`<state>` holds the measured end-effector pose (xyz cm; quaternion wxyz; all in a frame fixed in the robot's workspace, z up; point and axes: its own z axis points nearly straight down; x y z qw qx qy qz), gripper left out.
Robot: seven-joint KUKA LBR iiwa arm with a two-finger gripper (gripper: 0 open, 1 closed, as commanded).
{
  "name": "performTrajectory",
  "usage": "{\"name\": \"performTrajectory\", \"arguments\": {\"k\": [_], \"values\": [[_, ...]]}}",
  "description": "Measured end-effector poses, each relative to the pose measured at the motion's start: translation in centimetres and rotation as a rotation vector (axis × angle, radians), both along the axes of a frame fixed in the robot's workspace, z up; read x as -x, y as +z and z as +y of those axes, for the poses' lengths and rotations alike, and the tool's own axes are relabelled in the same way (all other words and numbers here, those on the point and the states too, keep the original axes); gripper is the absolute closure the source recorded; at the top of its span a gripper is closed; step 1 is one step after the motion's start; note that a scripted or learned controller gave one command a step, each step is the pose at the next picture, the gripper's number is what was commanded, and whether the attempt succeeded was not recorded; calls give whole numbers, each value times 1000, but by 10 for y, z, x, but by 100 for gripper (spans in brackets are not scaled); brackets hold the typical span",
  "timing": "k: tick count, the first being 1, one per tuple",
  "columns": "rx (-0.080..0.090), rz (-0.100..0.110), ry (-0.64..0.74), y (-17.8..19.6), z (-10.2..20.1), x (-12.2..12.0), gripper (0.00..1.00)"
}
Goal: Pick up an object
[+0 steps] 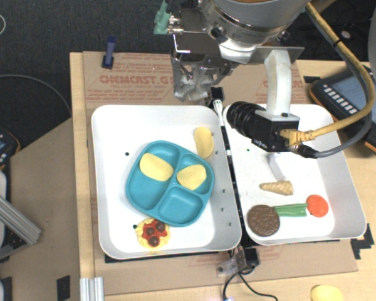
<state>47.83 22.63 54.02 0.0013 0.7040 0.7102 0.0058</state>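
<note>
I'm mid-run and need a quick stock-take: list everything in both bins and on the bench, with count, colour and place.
Divided plate: 1, blue, left bin.
Yellow pieces: 2, in the plate's upper compartments.
Yellow piece: 1, left bin, beside the plate's upper right.
Small pizza: 1, yellow with red, left bin front.
Cone: 1, tan, right bin.
Cookie: 1, brown, right bin front.
Carrot: 1, orange with green, right bin front.
Arm: 1, grey and orange, above the bins.
Pincer: 1, metal, behind the bins.

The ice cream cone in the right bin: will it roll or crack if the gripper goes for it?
The ice cream cone lies on its side on the right bin floor, so a nudge would probably swing it in an arc around its tip. It looks like moulded toy plastic, likely light and stiff rather than brittle. Its taper may let it squirt out when squeezed.
</note>
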Motion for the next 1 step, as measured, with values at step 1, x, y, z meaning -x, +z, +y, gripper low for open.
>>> {"name": "performTrajectory", "arguments": {"k": [1], "values": [[12,22,-13,-113,-38,0,100]]}}
